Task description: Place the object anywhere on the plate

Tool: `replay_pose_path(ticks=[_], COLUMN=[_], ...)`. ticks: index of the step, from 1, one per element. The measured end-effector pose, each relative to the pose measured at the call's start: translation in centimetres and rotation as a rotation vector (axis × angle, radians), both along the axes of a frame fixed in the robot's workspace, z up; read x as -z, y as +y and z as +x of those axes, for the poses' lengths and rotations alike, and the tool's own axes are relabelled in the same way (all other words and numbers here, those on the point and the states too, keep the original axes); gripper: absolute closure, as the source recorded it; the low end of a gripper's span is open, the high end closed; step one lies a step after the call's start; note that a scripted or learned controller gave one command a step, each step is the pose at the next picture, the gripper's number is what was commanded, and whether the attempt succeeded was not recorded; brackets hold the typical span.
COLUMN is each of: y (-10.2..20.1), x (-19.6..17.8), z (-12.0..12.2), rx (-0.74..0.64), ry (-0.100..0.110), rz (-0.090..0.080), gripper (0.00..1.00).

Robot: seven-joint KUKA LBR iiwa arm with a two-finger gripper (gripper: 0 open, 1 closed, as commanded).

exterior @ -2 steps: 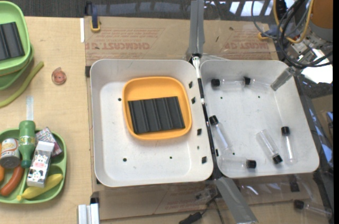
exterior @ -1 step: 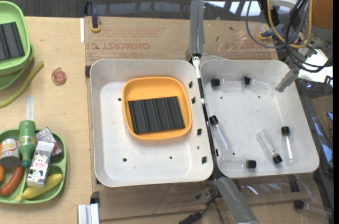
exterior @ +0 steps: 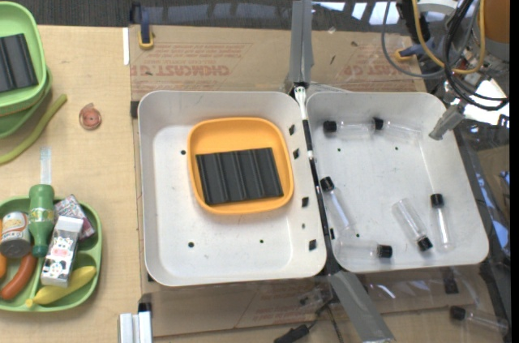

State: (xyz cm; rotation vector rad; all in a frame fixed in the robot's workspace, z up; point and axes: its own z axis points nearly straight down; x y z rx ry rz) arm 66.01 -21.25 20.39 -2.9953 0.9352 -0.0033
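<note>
The dark ribbed slab (exterior: 240,176) already lies on the orange plate (exterior: 204,135) in the left bin (exterior: 162,252), so placing looks done; the tool (exterior: 444,125), its state unreadable, hangs at the right bin's far right corner

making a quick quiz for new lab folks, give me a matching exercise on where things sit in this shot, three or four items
Things:
1. orange plate
2. clear tubes with black caps
3. green bottle
4. gripper

Places:
A. green tray at lower left
B. left white bin
C. over the right bin's upper right corner
D. floor of the right white bin

Pairs: 1-B, 2-D, 3-A, 4-C
</note>
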Motion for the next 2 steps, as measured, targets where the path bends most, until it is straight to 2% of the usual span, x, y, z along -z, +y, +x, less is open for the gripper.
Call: replay_pose_path(ticks=[1,2], y=[-0.39,-0.61], x=[0.89,0.39], z=[-0.01,0.0], rx=[-0.298,-0.398], ry=[0.0,-0.001], rz=[0.0,0.0], gripper=[0.0,0.0])
